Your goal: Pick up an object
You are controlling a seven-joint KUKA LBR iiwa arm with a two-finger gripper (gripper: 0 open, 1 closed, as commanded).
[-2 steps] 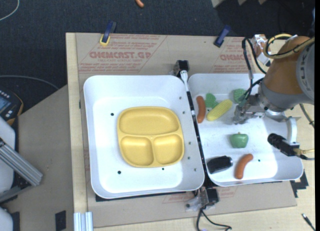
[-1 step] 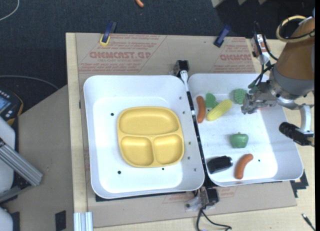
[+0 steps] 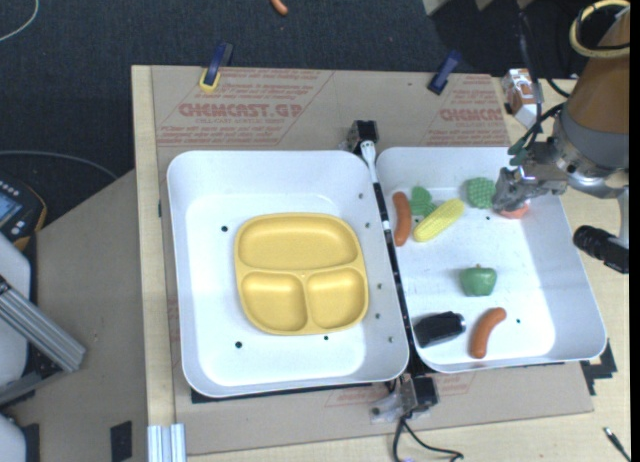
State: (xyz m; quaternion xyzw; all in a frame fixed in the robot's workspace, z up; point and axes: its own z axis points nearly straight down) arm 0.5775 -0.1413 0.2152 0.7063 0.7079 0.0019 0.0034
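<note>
Fingers of the gripper (image 3: 514,198) pointed down into the right bin (image 3: 590,320) near its far edge, and from above it could not be told whether they stood wide or narrow, or whether anything sat between them. A small red-orange object (image 3: 514,212) showed just at their tips, partly hidden by them; it looked like the piece being tried for. It appeared to be a light toy food item, probably smooth plastic or rubber, so it would likely weigh little but might slip or roll, and a hold across its middle seemed safest. A bumpy green piece (image 3: 480,191) lay just beside it on the left and could be nudged or caught along with it. Farther left lay a yellow corn cob (image 3: 438,220), a leafy green piece (image 3: 421,200) and a red sausage (image 3: 401,217) near the bin's left wall. Toward the near side sat a green pepper (image 3: 478,279), a black object (image 3: 438,327) and a second sausage (image 3: 487,332), all well apart from the gripper. The left bin (image 3: 200,250) held a yellow divided plate (image 3: 300,272). Both bins rested on the counter (image 3: 300,110).
</note>
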